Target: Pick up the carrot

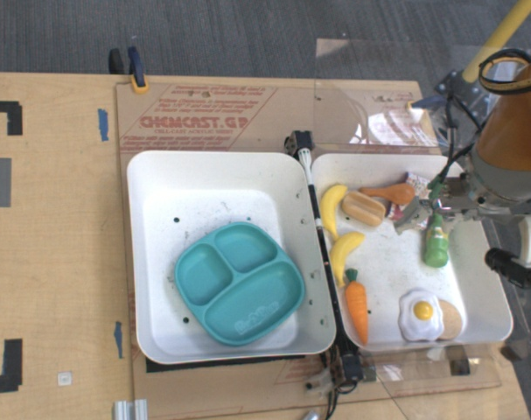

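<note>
Two shallow white bins sit side by side on the bench. The left bin [151, 234] holds a teal divided plate [239, 283] with three compartments, lying slightly tilted toward the bin's near right corner. The right bin [484, 313] holds the food items.

The carrot [357, 307] lies along the right bin's left wall in the near part, its green top pointing away from the camera and its orange tip pointing toward the near edge. Just above its top is a banana [344, 252], and a second banana [332, 208] lies farther back along the same wall. Beside that one is a hot dog bun [364, 208], with an orange-brown piece [392, 193] behind it. A fried egg [422, 315] rests near the right bin's front edge, touching a tan round item [450, 319].

The arm [510, 138] reaches in from the right, over the far right part of the right bin. The gripper [422, 206] hangs near the bun and the orange-brown piece, just beside a green bottle-shaped item [436, 241]. Whether it is spread or closed cannot be told from this view. The carrot is well apart from the gripper, nearer the camera and to the left, with the banana between them.
</note>
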### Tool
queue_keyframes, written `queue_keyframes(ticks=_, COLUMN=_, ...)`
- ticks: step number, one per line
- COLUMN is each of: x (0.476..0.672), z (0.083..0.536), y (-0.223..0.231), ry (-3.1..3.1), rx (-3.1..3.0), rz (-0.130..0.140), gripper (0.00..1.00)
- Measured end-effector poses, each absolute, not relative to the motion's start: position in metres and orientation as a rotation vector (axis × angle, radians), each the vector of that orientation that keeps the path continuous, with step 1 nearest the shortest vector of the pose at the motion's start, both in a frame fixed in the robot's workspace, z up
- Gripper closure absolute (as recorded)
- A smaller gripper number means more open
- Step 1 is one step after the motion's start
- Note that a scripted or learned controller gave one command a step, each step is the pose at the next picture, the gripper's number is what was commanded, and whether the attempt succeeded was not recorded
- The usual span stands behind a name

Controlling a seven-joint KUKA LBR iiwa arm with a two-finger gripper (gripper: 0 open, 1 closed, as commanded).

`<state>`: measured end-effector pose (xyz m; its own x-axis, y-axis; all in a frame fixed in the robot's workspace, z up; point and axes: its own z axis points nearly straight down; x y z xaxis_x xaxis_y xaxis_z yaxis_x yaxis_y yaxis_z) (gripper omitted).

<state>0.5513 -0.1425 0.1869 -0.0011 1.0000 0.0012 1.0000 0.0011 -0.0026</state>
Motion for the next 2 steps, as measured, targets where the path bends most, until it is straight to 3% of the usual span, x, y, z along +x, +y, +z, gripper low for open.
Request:
queue_keyframes(ticks=1, x=0.528, z=0.155, y=-0.09, ry=-2.267, rx=-2.165, rz=0.003, gripper=0.0)
queue_keyframes(ticks=2, x=0.482, z=0.184, y=-0.007, ry=-1.92, rx=-2.475, rz=0.006, gripper=0.0)
